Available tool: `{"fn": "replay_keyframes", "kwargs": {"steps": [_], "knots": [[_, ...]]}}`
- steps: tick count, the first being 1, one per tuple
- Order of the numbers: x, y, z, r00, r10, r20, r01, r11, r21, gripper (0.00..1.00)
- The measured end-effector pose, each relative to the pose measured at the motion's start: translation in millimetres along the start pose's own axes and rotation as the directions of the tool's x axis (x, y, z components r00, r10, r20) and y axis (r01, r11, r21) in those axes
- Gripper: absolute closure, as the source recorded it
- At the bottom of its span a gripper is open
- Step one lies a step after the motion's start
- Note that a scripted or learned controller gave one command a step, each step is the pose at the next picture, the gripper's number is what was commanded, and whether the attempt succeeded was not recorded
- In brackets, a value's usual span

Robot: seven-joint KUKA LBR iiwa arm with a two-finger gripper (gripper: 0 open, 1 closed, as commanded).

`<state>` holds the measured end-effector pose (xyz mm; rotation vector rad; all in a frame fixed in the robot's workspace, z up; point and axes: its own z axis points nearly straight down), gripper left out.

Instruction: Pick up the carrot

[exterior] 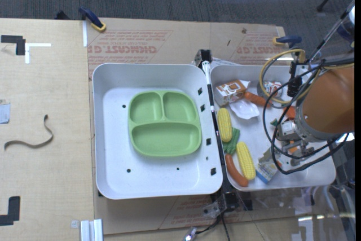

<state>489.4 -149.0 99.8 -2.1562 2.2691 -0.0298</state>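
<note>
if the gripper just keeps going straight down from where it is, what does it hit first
Probably the right bin's floor or the small packet near its front. The gripper sits under the arm's wrist, so its exact line is hard to judge. The carrot lies farther back, off that path.

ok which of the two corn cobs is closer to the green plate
The upper corn cob, lying right by the bin wall next to the green plate. The lower corn cob sits further right, beside the sausage.
</note>
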Motion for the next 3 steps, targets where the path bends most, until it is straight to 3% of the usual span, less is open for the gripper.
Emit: {"fn": "replay_keyframes", "kwargs": {"steps": [1,2,3], "knots": [[61.0,-59.5,2.0,0.994,0.107,0.01,-0.107,0.994,-0.006,0.0],[64.9,-72.7,7.6,0.943,0.333,0.007,-0.333,0.943,-0.016,0.0],[64.1,-74.5,-2.1,0.941,0.338,0.012,-0.338,0.941,-0.013,1.0]]}}
